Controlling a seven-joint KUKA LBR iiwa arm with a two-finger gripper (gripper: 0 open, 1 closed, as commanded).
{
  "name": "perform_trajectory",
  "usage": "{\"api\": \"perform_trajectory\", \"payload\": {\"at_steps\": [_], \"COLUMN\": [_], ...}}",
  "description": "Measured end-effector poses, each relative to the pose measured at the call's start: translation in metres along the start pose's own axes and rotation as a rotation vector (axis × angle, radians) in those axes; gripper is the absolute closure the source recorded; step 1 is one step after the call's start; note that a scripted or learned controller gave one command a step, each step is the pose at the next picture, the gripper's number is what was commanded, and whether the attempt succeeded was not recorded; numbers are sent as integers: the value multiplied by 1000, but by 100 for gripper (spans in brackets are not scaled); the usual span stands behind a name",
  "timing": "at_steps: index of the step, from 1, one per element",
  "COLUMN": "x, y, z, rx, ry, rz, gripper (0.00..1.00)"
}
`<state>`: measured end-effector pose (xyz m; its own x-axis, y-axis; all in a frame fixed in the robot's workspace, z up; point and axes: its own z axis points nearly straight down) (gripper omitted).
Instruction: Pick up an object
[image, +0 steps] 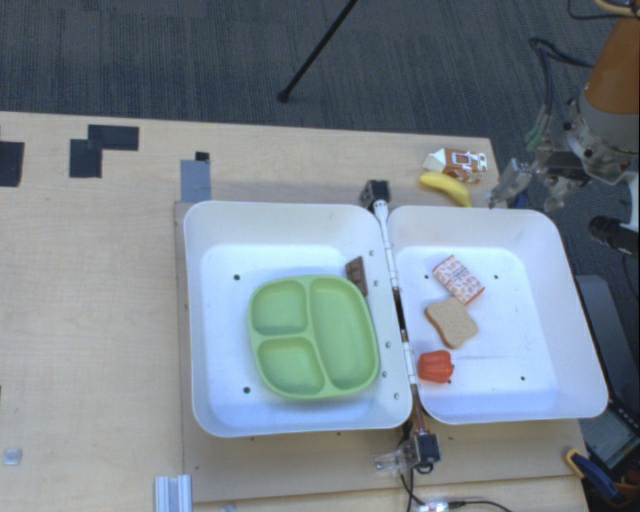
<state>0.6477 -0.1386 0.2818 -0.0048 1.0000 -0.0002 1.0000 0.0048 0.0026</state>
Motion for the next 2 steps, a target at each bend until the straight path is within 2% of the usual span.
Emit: {"api": "perform_trajectory", "payload": {"at_steps": [1,2], "x": [-19,0], "y": [-40,-62], "z": [116,193], "rx": [4,-9], "ry": [0,-2], "rz": [2,3], "gripper": [0,0]}}
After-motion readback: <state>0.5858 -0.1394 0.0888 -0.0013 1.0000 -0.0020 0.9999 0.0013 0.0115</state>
